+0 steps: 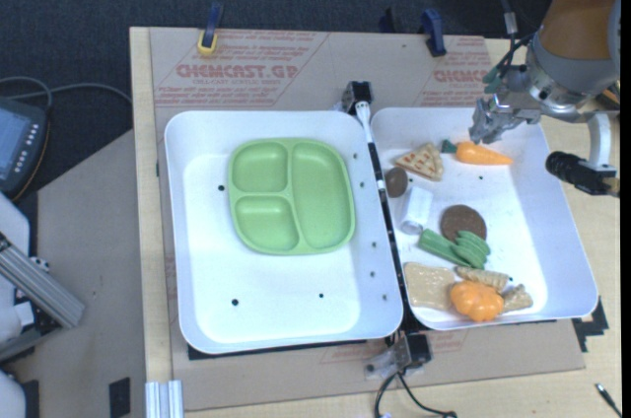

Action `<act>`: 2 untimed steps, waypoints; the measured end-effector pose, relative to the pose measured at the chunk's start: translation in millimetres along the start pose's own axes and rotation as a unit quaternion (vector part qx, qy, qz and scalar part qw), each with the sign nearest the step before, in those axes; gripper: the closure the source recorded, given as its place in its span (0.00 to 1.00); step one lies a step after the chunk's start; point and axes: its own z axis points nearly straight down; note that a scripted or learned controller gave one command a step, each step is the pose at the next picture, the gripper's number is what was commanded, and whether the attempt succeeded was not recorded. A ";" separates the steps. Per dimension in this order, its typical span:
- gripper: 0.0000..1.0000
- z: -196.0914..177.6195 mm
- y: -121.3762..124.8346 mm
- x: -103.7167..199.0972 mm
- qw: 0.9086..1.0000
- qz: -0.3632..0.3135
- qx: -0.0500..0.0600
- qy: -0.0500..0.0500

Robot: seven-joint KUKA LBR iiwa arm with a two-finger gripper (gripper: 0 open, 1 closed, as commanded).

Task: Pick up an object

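Two shallow white bins are seen side by side on a cardboard-covered bench. The left white bin has a light green plastic divided plate laid flat in it, three compartments, tilted a bit relative to the bin walls.

The right white bin is where all the clutter is found. A tan waffle-patterned toy wedge is sat near the top, with a small brown rounded piece just beside it on the left and a pale white cylinder below that. Further down, a dark brown round disc is touched by a green leafy toy vegetable. At the near end, a beige flat bread-like slab is found with an orange-yellow rounded toy fruit resting on it.

The orange toy carrot with a green stub end is laid near the far edge of the right bin, just right of the waffle wedge. Its long axis is run roughly left to right, green end pointed left toward the wedge, tip pointed right and slightly nearer. Nothing is piled on it.

The grey arm is brought in from the right, wrist angled downward. The two-finger gripper is positioned right above the carrot's left half, close to or touching it. Whether the fingers are apart or together can't be made out at all.
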 end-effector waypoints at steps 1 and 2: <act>1.00 -8.6 1.0 0.2 1.000 0.000 0.002 0.000; 1.00 1.5 -42.5 25.2 1.000 0.001 0.006 0.002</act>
